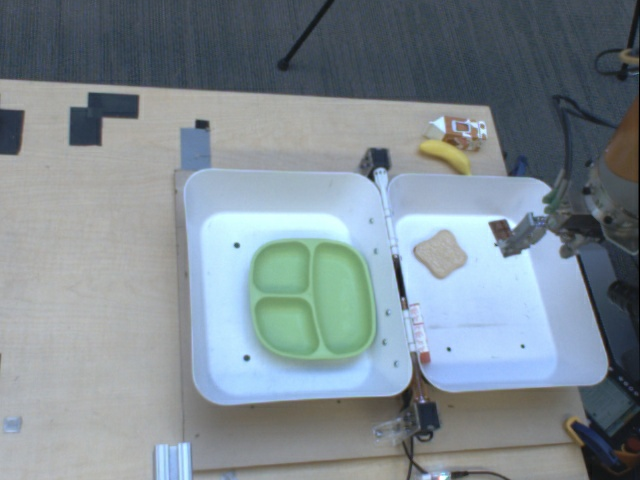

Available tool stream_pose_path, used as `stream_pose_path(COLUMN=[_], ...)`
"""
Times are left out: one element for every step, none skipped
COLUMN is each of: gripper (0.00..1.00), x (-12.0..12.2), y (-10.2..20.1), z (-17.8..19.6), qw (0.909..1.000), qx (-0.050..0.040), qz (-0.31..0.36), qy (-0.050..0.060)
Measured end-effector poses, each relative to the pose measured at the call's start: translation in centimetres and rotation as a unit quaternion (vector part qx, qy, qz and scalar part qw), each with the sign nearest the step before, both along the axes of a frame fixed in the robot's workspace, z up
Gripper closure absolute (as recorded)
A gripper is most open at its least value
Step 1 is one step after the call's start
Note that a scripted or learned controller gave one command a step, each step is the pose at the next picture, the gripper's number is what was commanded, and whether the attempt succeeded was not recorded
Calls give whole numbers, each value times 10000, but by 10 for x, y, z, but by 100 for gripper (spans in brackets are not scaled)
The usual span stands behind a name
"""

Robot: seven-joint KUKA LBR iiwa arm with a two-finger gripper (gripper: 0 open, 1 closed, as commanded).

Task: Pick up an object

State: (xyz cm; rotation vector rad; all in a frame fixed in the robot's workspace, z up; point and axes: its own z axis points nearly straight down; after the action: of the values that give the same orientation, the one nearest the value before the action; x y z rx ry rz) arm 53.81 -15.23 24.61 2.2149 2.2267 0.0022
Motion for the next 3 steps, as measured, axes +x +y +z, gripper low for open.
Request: stream_pose_path(gripper=[0, 0, 100], x=[-51, -49, -47], y=[-55, 17, 16], z=[-38, -160, -148], qw=[10000, 10000, 10000], qx=[-8, -5, -9], qz=[-20, -5, 0], qy=[3, -33, -60])
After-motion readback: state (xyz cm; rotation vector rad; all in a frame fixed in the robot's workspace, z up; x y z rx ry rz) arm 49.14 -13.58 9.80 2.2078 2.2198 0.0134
